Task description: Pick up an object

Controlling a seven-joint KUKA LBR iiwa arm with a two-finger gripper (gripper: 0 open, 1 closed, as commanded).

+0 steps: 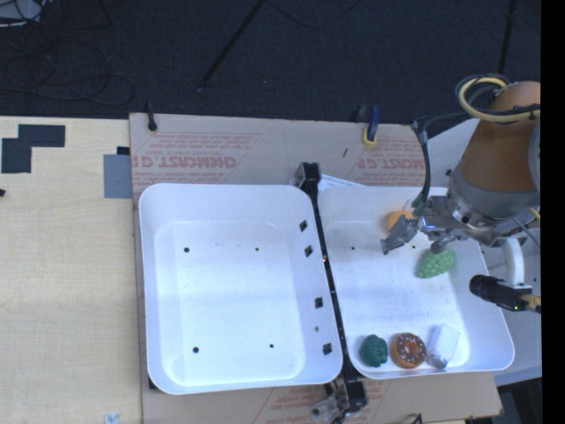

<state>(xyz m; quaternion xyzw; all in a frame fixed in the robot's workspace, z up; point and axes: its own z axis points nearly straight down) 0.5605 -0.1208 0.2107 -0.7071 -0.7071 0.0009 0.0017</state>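
Note:
My gripper (417, 238) hangs over the upper right part of the right bin (388, 294), and it is open. One finger (396, 236) points left and the other sits just above a light green bumpy object (435, 264). Nothing shows between the fingers. An orange object (398, 220) lies just behind the left finger, partly hidden by it. Along the bin's front edge lie a dark green lump (374, 350), a brown sprinkled donut (408, 350) and a white piece (444, 343).
The left bin (229, 360) stands beside the right one, with a black divider (321, 263) between them. Brown cardboard (247, 153) lies under both bins. The arm's orange band (508, 144) and cables rise at the right.

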